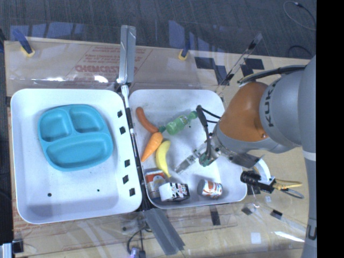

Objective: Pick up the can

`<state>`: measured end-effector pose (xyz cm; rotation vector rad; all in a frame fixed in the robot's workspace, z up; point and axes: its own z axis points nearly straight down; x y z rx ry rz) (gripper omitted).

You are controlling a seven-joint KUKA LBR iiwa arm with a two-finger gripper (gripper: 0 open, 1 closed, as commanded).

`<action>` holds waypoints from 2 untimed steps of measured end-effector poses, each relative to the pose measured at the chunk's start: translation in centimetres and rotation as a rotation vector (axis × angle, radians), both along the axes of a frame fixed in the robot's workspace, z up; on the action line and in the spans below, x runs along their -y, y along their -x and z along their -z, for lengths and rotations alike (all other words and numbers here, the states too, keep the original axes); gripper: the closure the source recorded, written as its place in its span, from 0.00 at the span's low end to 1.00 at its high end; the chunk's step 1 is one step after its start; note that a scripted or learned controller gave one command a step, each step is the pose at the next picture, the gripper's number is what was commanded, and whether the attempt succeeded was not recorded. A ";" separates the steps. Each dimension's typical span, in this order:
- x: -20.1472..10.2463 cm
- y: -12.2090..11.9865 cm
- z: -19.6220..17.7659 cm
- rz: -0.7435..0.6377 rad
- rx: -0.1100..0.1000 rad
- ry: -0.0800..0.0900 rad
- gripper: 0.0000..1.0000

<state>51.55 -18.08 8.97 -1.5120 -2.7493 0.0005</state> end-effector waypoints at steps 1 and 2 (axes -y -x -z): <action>3.1 3.8 -13.2 0.019 0.001 0.001 0.00; 2.9 2.3 -7.8 -0.142 -0.001 -0.001 0.00</action>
